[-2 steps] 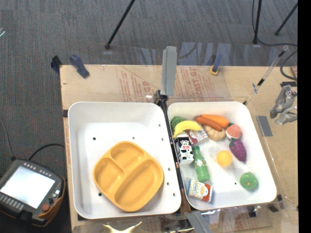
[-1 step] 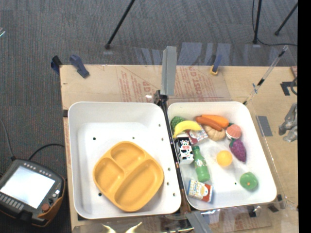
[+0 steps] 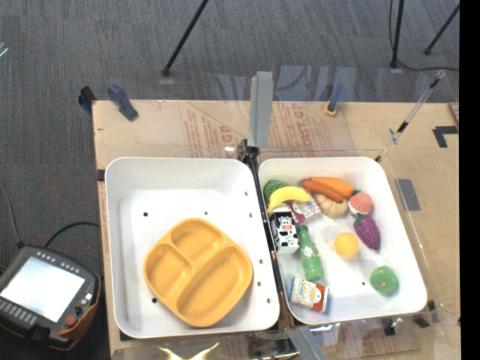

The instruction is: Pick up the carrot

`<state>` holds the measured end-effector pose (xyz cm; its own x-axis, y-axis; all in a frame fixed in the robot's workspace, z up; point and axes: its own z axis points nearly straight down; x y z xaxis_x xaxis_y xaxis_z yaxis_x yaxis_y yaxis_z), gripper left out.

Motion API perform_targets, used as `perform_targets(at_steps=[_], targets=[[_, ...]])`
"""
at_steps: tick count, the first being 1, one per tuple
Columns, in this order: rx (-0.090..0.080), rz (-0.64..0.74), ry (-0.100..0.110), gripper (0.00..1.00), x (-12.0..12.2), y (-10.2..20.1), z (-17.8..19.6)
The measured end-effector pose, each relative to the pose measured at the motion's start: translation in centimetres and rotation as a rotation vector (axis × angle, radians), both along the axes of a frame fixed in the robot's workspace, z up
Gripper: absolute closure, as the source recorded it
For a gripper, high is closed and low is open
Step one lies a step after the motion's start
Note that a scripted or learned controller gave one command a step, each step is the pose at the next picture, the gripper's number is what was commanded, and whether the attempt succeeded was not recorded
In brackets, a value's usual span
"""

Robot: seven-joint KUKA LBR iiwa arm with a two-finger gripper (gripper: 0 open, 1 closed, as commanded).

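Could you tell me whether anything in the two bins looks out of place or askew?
Nothing looks spilled or damaged. The yellow tray sits askew in the left bin, and the carrot lies crowded among food in the right bin.

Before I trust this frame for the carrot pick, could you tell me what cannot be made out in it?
- Carrot: its lower side is covered by the banana and a tan item.
- Green vegetable: mostly hidden behind the banana, too little visible to identify.
- Small carton: its print is too small to read.
- Right bin: its near rim is partly cut off by the frame's bottom edge.
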<state>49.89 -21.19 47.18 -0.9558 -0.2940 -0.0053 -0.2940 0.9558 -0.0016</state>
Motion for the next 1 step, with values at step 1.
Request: perform_targets(at_steps=[1], targets=[[0.004,0.149,0.008,1.0,-0.97,0.13,-7.21]])
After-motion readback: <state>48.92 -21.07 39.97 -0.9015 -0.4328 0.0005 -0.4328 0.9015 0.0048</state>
